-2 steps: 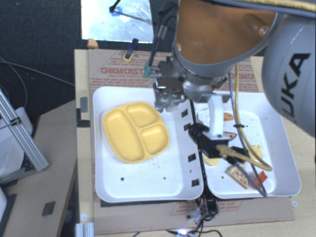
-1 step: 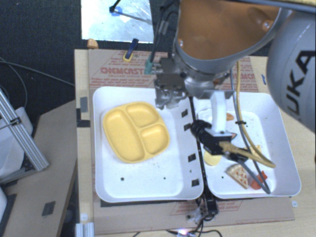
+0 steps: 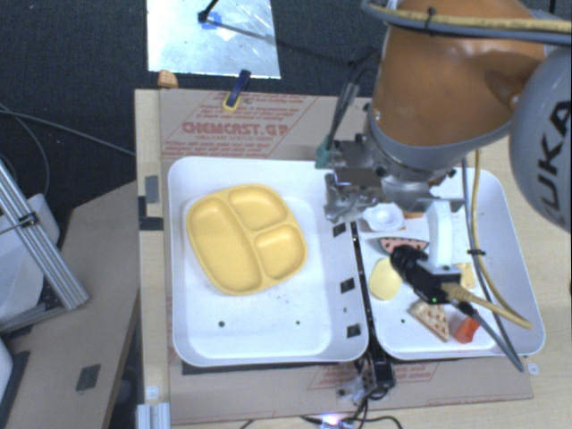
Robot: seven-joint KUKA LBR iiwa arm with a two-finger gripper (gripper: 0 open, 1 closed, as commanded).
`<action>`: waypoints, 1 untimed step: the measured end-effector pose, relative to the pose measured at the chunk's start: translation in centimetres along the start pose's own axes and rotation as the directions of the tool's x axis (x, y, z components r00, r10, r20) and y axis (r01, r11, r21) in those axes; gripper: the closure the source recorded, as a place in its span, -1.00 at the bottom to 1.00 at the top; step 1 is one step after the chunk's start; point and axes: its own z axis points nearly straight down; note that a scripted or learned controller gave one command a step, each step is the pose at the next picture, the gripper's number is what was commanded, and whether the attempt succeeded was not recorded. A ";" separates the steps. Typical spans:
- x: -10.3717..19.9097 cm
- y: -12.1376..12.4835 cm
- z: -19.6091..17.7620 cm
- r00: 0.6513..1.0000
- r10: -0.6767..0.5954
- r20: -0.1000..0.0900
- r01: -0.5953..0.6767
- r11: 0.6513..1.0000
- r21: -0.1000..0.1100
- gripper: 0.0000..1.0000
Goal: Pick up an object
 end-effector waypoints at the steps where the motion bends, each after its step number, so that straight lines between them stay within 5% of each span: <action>1: 0.4 0.0 -0.3 1.000 -0.008 -0.003 0.008 1.000 -0.005 -1.00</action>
